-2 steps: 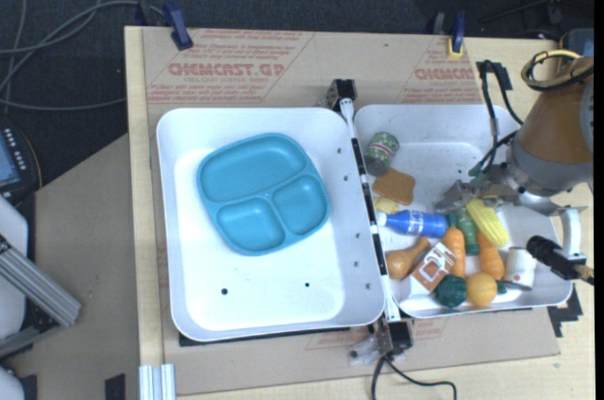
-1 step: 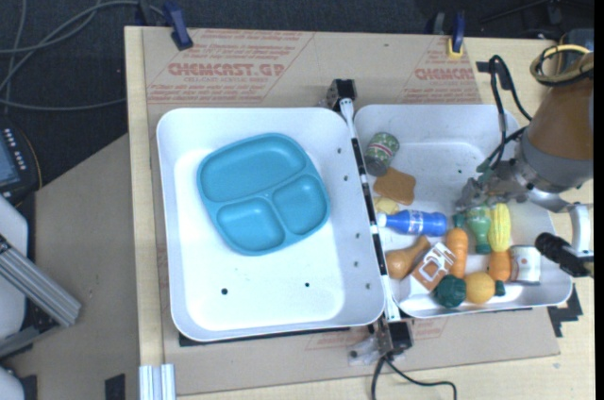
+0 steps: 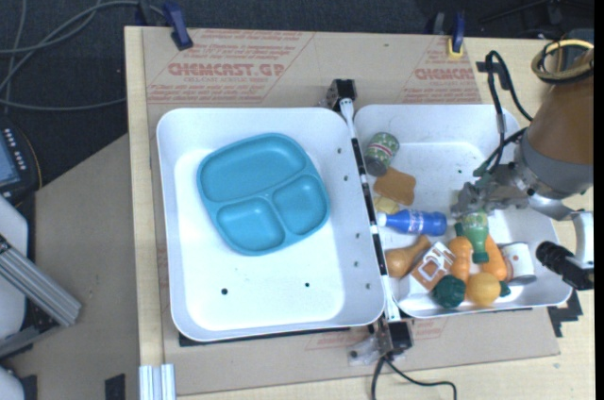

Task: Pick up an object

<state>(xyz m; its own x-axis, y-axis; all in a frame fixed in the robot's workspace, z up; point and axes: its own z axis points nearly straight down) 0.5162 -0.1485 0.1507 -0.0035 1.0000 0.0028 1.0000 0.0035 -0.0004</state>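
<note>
The hand sits low over the right bin, at the right-hand part of the toy pile; whether it is wide, narrow or holding anything cannot be told, as the wrist hides that part.

Directly below the hand: a small green-and-white bottle, touching or just under it, long axis roughly up-down in the camera view. Contact cannot be confirmed.

Left of the hand: blue bottle, lying flat, long axis left-right, white end pointing left toward the bin divider. Near the hand, apart from it.

Up-left of the hand: brown flat piece, and farther on, a green striped ball.

Below the hand: orange carrot-like pieces, a yellow ball, a dark green piece, all bunched and touching.

Well left of the hand: left bin on the worktop, holding a blue divided plate.
</note>
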